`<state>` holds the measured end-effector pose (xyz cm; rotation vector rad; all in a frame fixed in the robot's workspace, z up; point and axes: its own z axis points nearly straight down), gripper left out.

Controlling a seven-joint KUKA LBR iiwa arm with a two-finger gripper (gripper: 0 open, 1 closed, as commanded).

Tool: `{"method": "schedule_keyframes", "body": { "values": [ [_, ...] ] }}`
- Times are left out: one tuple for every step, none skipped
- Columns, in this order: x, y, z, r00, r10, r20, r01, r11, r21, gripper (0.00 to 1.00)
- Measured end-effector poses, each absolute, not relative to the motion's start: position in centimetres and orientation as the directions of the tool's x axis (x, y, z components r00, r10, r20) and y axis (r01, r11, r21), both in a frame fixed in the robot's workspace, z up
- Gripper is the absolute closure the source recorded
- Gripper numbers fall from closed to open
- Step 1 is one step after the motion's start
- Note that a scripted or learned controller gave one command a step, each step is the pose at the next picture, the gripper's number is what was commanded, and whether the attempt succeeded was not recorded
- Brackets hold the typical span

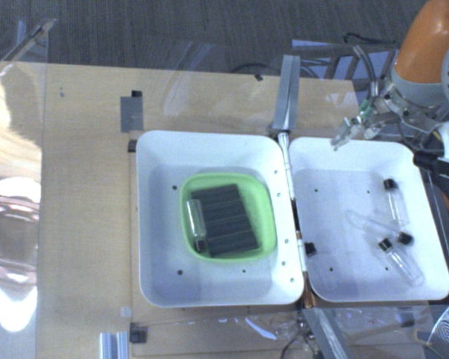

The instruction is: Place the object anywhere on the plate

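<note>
- The gripper [346,133] is hovering over the far rim of the right bin [359,290], carrying nothing visible; whether it is open or closed cannot be told
- One clear vial [197,217] is lying on the green plate [266,214], just beside the dark ridged block [224,221]; a careless descent there is risking knocking it off
- Two black-capped vials [393,200] are lying in the right bin; being round and slick, they are likely to roll or slip from a grasp

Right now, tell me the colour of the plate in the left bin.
Light green plate, seen in the camera view.
</note>
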<state>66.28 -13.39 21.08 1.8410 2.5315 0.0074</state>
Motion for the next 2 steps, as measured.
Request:
{"method": "schedule_keyframes", "body": {
  "values": [
    [67.1,-17.8,21.7,-0.537,0.844,-0.010,0.844,0.537,0.009,0.00],
    [67.1,-20.5,21.4,-0.713,0.701,-0.012,0.701,0.713,0.007,0.00]
  ]
}}
